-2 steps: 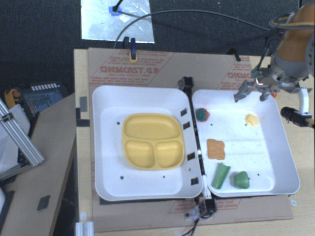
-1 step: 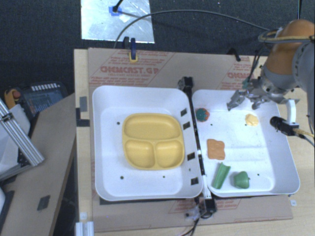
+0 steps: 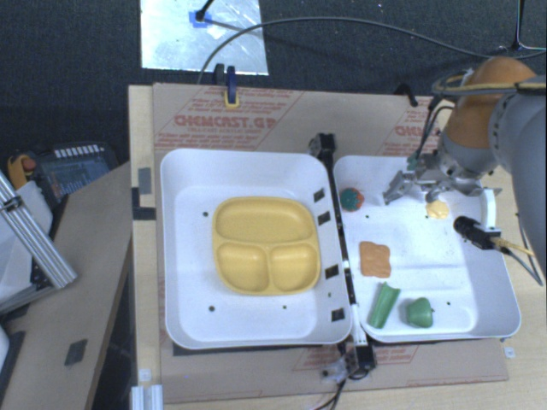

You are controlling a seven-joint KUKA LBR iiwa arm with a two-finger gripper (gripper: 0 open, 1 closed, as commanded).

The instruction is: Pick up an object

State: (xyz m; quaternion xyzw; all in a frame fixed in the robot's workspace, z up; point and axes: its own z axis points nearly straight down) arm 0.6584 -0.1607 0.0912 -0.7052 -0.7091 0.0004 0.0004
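Arm (image 3: 496, 118) comes in from the right edge, grey body with orange band bulging at the top, wrist angled down-left over the far part of the right bin (image 3: 491, 293). Gripper (image 3: 419, 184) hangs low above the bin floor, metal fingers pointing left toward the bin's far-left corner; whether it is spread or closed, cannot tell (too small and blurred), nothing seen between the fingers. Small pale yellow object (image 3: 438, 209) sits just beside and below the gripper, contact unclear. Teal-and-red round piece (image 3: 351, 199) lies near the divider, left of the gripper, apart from it. Orange flat slab (image 3: 375, 260) mid-bin, roughly squarish, long axis running near-to-far. Green cylinder (image 3: 383, 305) near the front, long axis tilted, top end leaning right. Green pepper-like lump (image 3: 419, 313) just beside it on the right. Left bin (image 3: 184, 254) holds a yellow divided tray (image 3: 265, 244), three compartments. Both bins rest on the cardboard-covered surface (image 3: 256, 114).
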